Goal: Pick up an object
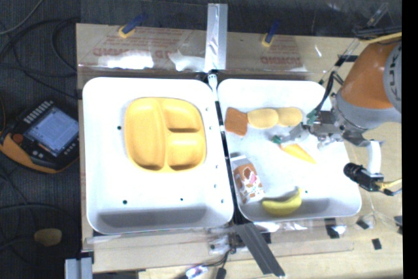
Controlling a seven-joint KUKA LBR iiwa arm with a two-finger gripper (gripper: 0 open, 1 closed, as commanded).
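In the right bin (339,202), my gripper (292,136) sits near the centre, reached in from 3 o'clock. Whether it is apart or together, I cannot tell. No object is visibly between my gripper parts.

Objects around my gripper:
- Yellow wedge (298,152): at 5 o'clock, just beside my tip.
- 2 pale buns (275,117): at 11 o'clock, side by side, near my tip.
- Brown toast slice (236,121): at 9 o'clock, against the bin's left wall, touching the nearer bun.
- Small printed carton (247,181): at 7 o'clock, well apart.
- Banana (282,203): at 6 o'clock, along the bin's near wall.

The left bin (104,206) holds 1 yellow compartment tray (164,134), well apart at 9 o'clock.
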